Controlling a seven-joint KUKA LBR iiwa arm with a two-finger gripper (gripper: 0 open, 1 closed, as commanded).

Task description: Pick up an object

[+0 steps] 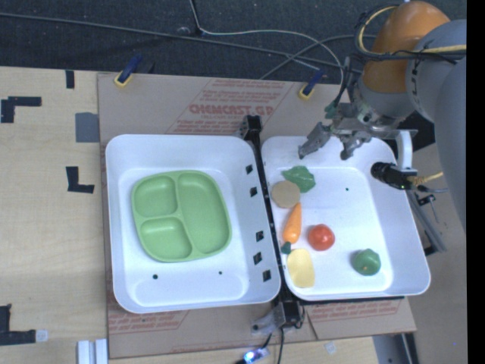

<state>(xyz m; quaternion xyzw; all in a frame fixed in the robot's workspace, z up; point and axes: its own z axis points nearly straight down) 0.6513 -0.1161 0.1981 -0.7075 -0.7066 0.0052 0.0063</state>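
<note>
Overhead view of the two-bin bench. The gripper [330, 149] hangs above the far rim of the right bin [394, 226], its two fingers [311, 146] spread well apart with nothing between them.

Candidate objects all lie on the bin floor on the near side of the jaws. A green leafy piece [299, 177] sits just beneath and slightly left of the open jaws; a tan round disc [286, 195] touches it on its near side. An orange carrot [292, 222] lies further out, then a red tomato [321, 237], a yellow piece [301, 268] and a green pepper [367, 262], the last well apart from the jaws.

The left bin [129, 279] holds a green divided plate [182, 214], far to the left of the jaws.

Judged from this pose, the approach is under way. A good grasp would likely centre the jaws over one isolated item, such as the tomato, and descend vertically; the leafy piece is nearest, but its neighbour and the bin wall crowd it.

Red print on the cardboard sheet [212, 108] beyond the jaws is too blurred to read with confidence.
</note>
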